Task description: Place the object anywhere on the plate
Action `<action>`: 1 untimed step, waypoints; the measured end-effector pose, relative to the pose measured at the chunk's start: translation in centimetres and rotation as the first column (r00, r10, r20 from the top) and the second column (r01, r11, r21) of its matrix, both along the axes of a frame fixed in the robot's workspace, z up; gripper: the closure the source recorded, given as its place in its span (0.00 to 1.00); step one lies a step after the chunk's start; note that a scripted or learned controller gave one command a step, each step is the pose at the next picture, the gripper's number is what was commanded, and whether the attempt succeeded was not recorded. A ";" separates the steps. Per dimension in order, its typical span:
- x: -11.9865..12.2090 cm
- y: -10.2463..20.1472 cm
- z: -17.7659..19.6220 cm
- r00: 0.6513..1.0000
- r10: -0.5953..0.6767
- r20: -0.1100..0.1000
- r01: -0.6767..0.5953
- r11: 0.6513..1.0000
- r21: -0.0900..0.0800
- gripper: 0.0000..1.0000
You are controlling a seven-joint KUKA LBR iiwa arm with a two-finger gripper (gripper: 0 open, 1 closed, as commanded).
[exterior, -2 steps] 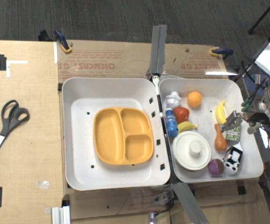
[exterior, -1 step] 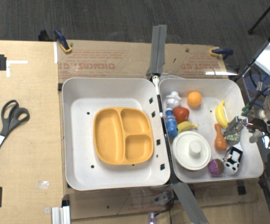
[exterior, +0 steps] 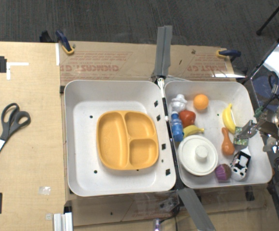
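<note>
Lying left of the bins, scissors (exterior: 10, 121). Left bin (exterior: 76, 143): a yellow plate (exterior: 127, 140). Right bin (exterior: 245, 93), beside the plate: bottle (exterior: 177, 126), orange (exterior: 201, 102), lidded bowl (exterior: 197, 154), banana (exterior: 228, 118), cow (exterior: 240, 162). Gripper (exterior: 247, 130) over that bin's right edge; whether its jaws hold anything, I cannot tell.

Two shallow white bins sit side by side on a bench. The left bin (exterior: 76, 143) holds a yellow divided plate (exterior: 127, 139) at its centre. The right bin (exterior: 255, 105) is crowded: an orange ball (exterior: 201, 102) at twelve o'clock, a banana (exterior: 229, 119) at two o'clock, a white lidded bowl (exterior: 198, 155) at six o'clock, a purple toy (exterior: 222, 173) and a black-and-white cow figure (exterior: 241, 163) at five o'clock. The gripper (exterior: 247, 131) reaches in at three o'clock. Scissors (exterior: 8, 124) lie on the bench, far left.
</note>
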State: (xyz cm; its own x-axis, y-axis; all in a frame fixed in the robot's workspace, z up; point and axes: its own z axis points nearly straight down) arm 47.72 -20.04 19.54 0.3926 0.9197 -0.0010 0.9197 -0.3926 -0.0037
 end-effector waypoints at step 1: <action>0.1 1.0 2.1 0.982 -0.188 0.001 0.188 0.982 -0.002 0.00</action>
State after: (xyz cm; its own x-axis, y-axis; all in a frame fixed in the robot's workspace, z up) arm 47.78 -19.03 21.63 0.5586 0.8294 -0.0022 0.8294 -0.5586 -0.0020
